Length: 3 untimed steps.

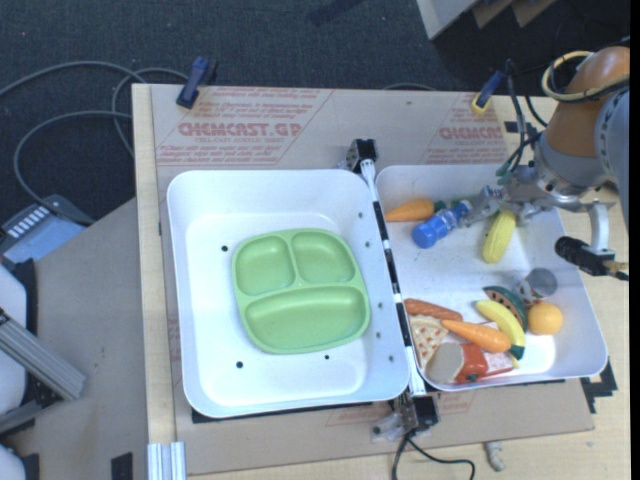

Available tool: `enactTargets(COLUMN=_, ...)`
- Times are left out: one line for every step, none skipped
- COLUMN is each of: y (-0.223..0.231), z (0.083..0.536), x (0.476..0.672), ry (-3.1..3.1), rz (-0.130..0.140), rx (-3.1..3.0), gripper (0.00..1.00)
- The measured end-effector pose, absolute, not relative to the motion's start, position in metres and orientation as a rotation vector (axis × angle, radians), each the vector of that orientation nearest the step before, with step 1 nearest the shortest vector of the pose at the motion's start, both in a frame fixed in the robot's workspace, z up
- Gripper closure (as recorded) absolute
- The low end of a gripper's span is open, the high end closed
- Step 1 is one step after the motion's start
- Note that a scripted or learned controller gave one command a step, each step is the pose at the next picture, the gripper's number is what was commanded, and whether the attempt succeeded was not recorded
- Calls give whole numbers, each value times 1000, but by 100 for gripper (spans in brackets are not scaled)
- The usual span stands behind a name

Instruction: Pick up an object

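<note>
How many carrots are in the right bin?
2. One carrot lies near the bin's far left corner beside the blue bottle; the other carrot lies on the near pile. More could be buried there.

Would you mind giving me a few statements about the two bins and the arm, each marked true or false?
1. The green divided plate lies in the left bin. True.
2. The blue bottle rests on the green divided plate. False: it lies in the right bin, beside a carrot.
3. The corn cob lies near the gripper. True.
4. The banana sits in the left bin. False: it is in the right bin's near pile, next to an orange fruit.
</note>
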<state>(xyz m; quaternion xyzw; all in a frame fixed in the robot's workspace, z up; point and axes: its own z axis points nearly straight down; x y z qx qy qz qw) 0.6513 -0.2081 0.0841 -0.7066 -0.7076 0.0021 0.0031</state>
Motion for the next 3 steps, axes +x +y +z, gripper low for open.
enactTargets(y=-208, z=95, x=652, ry=-2223, rz=6, rx=-2216, gripper=100)
enactTargets(y=-126, z=85, x=667, ry=-2223, rz=-1, rx=-2219, gripper=100)
enactTargets(y=-44, z=185, x=594, ry=-2223, rz=-1, rx=-2219, gripper=100)
